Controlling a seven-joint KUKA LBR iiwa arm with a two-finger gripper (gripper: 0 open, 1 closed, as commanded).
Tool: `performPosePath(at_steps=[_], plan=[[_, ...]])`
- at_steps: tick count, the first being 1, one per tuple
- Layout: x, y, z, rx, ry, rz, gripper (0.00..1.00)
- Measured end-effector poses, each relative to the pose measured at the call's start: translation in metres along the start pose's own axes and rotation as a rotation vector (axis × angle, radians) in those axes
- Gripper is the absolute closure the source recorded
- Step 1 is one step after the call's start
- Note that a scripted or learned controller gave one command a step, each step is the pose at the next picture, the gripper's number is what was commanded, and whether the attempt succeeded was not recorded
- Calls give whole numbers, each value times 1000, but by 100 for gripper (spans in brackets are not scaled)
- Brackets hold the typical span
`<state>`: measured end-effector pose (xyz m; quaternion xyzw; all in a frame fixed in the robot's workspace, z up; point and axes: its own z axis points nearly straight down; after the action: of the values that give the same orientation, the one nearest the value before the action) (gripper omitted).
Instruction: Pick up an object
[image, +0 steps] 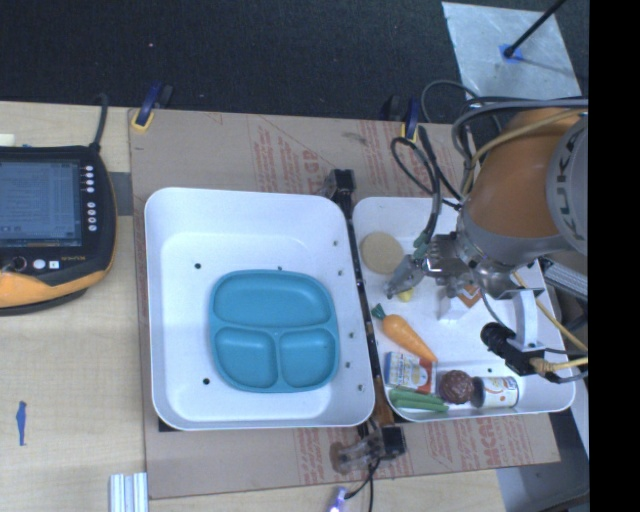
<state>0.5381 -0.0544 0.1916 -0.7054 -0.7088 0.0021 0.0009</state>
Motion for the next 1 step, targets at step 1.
performPosePath(at_steps=[1], plan=[[-39, -35, 101, 2, 1, 0, 0]])
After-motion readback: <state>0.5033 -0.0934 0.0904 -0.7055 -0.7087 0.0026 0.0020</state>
